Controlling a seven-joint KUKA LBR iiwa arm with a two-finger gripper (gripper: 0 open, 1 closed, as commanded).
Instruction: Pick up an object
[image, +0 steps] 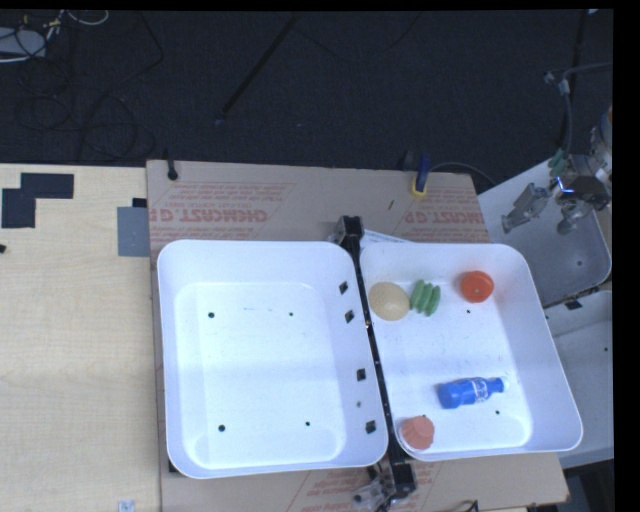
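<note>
**0 objects lifted so far: the pick has not begun**

5 small things lie in the right bin (545, 385), and none of them is off the floor of it. A tan rounded object (389, 300) sits near the bin's left wall, with a green ridged object (426, 297) touching or just beside it on its right. An orange round object (476, 286) rests further right, near the far wall. A blue bottle (468, 391) lies on its side toward the near half of the bin, and a reddish disc (417, 432) sits in the near left corner, close against the divider. The left bin (175, 360) shows bare white floor.

The gripper (548, 208) hangs at the far right of the view, outside the right bin and well apart from every object. It grasps nothing; whether it is released or clenched I cannot tell at this size and angle.

As a judgement, the task stands at its very start. All that remains is still to do: choosing 1 object, travelling over the right bin, descending, gripping and lifting. The orange round object is nearest the tool, so it looks the shortest reach.
</note>
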